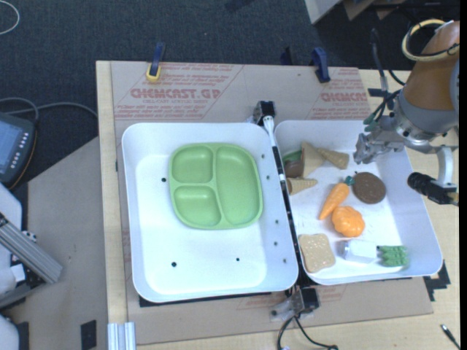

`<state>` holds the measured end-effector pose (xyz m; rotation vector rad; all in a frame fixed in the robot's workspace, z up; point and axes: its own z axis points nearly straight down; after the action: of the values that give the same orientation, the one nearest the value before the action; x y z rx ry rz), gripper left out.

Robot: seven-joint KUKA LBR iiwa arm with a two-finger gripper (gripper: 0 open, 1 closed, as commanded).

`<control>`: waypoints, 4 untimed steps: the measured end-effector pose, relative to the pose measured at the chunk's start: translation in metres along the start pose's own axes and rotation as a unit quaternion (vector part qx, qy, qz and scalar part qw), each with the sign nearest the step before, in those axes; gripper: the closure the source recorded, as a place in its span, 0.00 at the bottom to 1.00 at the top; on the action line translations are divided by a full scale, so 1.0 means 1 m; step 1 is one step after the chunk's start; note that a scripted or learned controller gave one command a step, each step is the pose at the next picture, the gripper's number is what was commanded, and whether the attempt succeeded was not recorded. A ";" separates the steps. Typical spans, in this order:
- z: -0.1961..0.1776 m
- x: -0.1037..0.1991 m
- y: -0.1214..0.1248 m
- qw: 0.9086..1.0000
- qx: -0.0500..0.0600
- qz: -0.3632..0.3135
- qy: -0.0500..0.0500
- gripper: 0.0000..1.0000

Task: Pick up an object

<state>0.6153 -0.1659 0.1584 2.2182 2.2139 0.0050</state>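
Gripper (pixel 367 150) above brown disc (pixel 369 187), carrot (pixel 333 200) and orange (pixel 349 222) nearby; grip state seemingly unclear

Camera view: single fixed camera, mounted above the bench (pixel 219 86), looking down at a slant. Frame takes in both white bins, left bin (pixel 146 217) and right bin (pixel 416 224), from moderate height. Arm (pixel 430 86) enters from right edge.

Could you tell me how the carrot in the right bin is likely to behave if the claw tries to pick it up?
The carrot tapers and looks round, so it may roll or pivot when pushed. Its smooth, toy-like surface could slip between fingers. An orange lies right beside its thick end, so a grasp there might nudge both.
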 end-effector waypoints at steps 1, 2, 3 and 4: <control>-0.065 0.002 0.002 1.000 -0.001 -0.002 0.000 1.00; -0.067 0.002 0.002 1.000 0.002 -0.001 0.001 1.00; -0.059 0.055 0.014 1.000 0.004 -0.004 0.003 1.00; -0.068 0.110 0.008 1.000 0.005 -0.004 0.003 1.00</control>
<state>0.6232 -0.0554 0.2260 2.2164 2.2312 0.0010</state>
